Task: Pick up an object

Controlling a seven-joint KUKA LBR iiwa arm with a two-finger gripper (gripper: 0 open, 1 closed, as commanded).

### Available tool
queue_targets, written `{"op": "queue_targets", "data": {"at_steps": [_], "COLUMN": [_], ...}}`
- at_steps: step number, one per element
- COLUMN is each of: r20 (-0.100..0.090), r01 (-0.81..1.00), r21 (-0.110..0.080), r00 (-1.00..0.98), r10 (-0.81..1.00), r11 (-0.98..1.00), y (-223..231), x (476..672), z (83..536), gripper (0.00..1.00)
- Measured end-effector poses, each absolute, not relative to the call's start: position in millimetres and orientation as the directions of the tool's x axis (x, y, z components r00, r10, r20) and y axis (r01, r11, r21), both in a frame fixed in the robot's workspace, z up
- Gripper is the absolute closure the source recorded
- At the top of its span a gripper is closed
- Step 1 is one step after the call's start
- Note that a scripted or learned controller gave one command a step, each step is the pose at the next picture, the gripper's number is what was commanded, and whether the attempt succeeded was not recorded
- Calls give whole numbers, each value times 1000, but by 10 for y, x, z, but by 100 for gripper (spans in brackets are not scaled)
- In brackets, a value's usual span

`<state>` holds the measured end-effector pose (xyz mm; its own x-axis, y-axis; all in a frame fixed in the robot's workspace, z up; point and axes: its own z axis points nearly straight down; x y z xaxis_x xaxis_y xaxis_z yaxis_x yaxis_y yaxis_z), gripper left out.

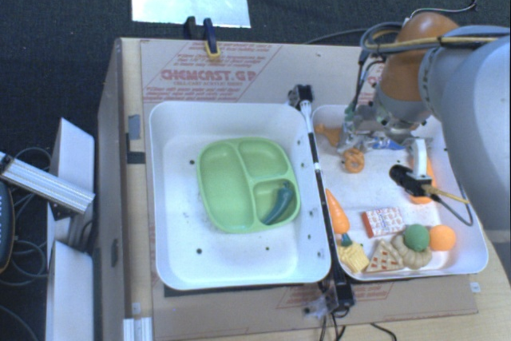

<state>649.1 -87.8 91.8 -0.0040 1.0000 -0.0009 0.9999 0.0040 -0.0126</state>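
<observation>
My gripper (352, 141) reaches down into the far part of the right bin (471, 255), under the grey arm with its orange band. Directly in front of it, close to its tip, lies a small round orange toy (354, 162). An orange piece (326, 135) lies just to the gripper's left by the bin wall. I see nothing clearly held by the gripper.
The right bin also holds a carrot (337, 212), a red-and-white box (382, 221), a pizza slice (386, 256), a yellow cheese piece (352, 256), a green ball (415, 236), an orange ball (441, 237) and a beige pastry (409, 255). In the left bin (172, 251) a green divided plate (231, 184) carries a dark green vegetable (279, 205).
</observation>
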Motion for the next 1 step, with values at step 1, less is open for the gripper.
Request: {"op": "queue_targets", "data": {"at_steps": [1], "r20": [0], "r01": [1000], "r21": [5], "r00": [-5], "r10": [1000], "r11": [5], "y": [-580], "x": [6114], "z": [2412], "gripper": [100]}}
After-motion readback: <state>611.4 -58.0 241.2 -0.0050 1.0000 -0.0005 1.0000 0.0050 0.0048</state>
